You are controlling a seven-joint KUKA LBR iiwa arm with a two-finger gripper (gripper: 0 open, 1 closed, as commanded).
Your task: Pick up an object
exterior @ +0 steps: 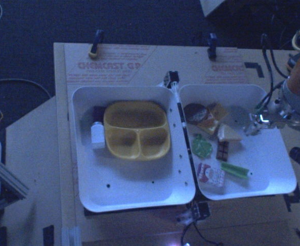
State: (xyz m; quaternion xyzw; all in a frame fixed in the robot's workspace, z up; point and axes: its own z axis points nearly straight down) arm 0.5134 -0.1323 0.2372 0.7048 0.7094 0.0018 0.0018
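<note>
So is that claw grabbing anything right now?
Claw: over the right bin, near the food toys; open or closed cannot be told.

The arm (297, 88) enters from the right edge of the camera view, its orange band showing above the grey wrist. The wrist angles down and to the left, ending in the claw (257, 121) low over the right side of the scene. The dim light hides how the claw's tips stand.
</note>
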